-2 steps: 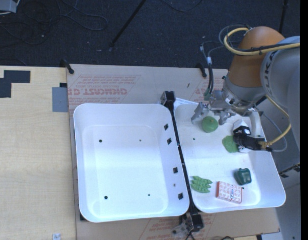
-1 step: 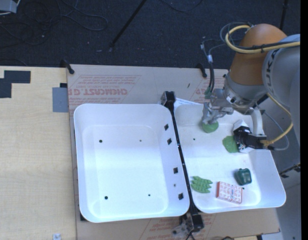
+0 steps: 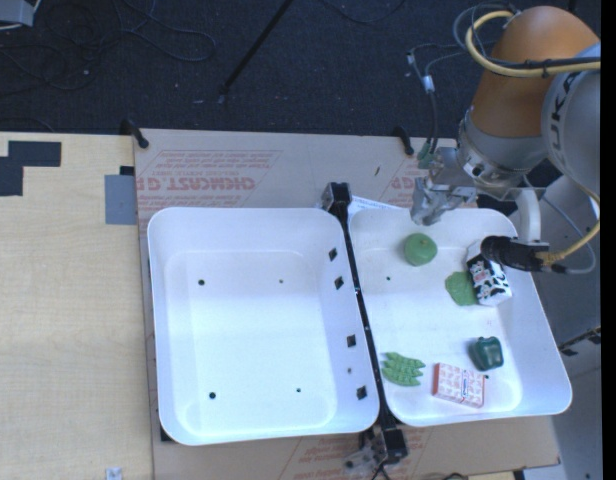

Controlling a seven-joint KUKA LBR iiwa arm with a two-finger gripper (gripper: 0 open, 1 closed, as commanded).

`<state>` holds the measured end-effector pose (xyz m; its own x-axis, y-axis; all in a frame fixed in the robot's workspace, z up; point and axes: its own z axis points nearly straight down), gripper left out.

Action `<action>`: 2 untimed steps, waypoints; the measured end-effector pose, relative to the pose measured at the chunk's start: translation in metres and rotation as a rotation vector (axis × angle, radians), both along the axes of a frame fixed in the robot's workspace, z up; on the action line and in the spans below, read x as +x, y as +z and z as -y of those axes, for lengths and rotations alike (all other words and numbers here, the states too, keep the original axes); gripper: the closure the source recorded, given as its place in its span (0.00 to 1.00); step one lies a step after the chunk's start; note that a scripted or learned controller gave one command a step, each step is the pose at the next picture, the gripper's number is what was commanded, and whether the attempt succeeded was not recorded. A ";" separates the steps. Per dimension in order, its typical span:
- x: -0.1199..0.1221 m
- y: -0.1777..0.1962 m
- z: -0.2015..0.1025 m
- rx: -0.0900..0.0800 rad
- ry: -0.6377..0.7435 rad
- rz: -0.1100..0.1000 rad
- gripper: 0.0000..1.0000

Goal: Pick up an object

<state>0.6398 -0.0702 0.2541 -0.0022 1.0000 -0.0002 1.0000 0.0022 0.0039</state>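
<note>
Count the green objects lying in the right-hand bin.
4: a round green piece near the gripper, a green lump beside the black-and-white toy, a dark green block, and green pea pods.

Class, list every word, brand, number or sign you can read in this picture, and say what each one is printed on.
"UKA", the end of a brand name: on the grey arm.
Red mirrored lettering on the cardboard sheet: too blurred to read.
Print on the red-and-white packet: too small to read.
</note>
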 end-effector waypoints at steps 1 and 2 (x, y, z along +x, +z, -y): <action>-0.063 -0.021 0.014 0.001 -0.005 -0.012 1.00; -0.057 0.024 -0.003 0.000 0.000 -0.002 1.00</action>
